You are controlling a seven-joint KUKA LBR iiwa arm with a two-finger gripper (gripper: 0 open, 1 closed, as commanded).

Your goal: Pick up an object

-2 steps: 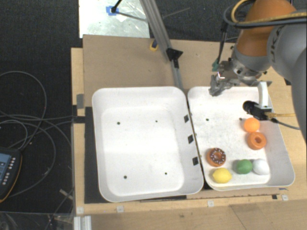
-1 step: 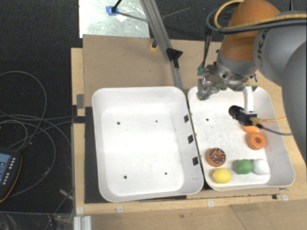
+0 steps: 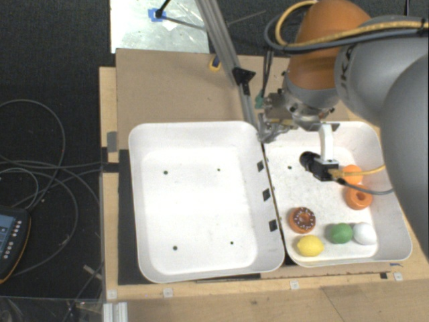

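Grey arm (image 3: 395, 92), orange band (image 3: 328, 39), perhaps glossy

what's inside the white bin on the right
A sprinkled doughnut, a yellow lemon, a green ball, a white ball, an orange ring and another orange piece. The grey arm covers the far right part of the bin, so anything there is hidden.

Small toy foods (image 3: 303, 219) cluster in the right bin (image 3: 391, 244).
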